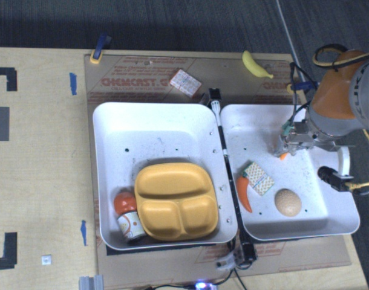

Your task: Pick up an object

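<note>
My gripper [291, 145] hangs low over the back right part of the right bin [251, 116], with the grey arm and its orange band [336, 98] behind it. A small orange bit [284, 156] shows right at the gripper's lower left tip; I cannot tell whether it is held. In the same bin lie an orange carrot [243, 193], a green-and-white checkered packet [257, 178] and a tan egg-shaped ball [288, 202], all in front of and left of the gripper.
The left bin [112, 122] holds a yellow sectioned tray [175, 199] and a red-capped white bottle [128, 215]. On the cardboard behind the bins lie a yellow banana [256, 65] and a checkered packet [185, 82]. A black cable connector [333, 177] hangs over the right bin's right side.
</note>
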